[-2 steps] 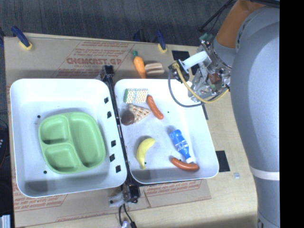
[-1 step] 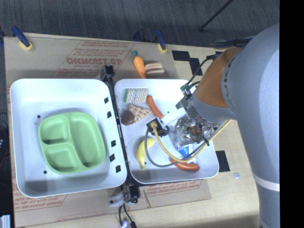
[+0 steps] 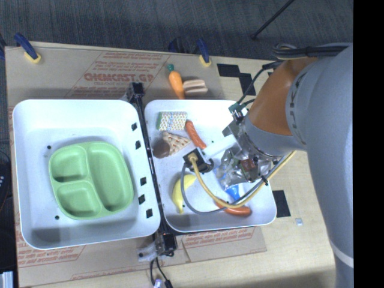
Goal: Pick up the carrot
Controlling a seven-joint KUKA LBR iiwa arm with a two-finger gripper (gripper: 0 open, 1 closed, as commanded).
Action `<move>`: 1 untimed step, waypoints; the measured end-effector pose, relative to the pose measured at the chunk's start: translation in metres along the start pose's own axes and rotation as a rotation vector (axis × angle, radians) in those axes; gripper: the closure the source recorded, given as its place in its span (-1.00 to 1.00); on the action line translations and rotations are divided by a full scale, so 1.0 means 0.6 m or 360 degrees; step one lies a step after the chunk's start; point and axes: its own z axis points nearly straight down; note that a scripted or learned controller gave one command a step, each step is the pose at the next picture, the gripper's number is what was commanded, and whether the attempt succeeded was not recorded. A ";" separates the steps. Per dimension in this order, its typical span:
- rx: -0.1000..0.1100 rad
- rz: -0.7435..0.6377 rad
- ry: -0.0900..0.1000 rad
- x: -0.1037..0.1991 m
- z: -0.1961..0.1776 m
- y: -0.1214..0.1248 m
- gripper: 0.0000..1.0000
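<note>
The carrot (image 3: pixel 175 83) sits outside the bins on the desk (image 3: pixel 96 71), beside a bun-like toy (image 3: pixel 194 87). The gripper (image 3: pixel 243 173) hangs low in the right bin (image 3: pixel 264 212), so it'll probably grab the orange sausage (image 3: pixel 195 134) there instead.

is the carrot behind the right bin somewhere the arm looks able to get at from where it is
Probably yes: the carrot lies uncovered on the bench beside a hot dog bun, nothing above it.
</note>
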 end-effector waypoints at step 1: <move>-0.0001 0.0001 0.0000 0.000 0.000 0.001 -1.00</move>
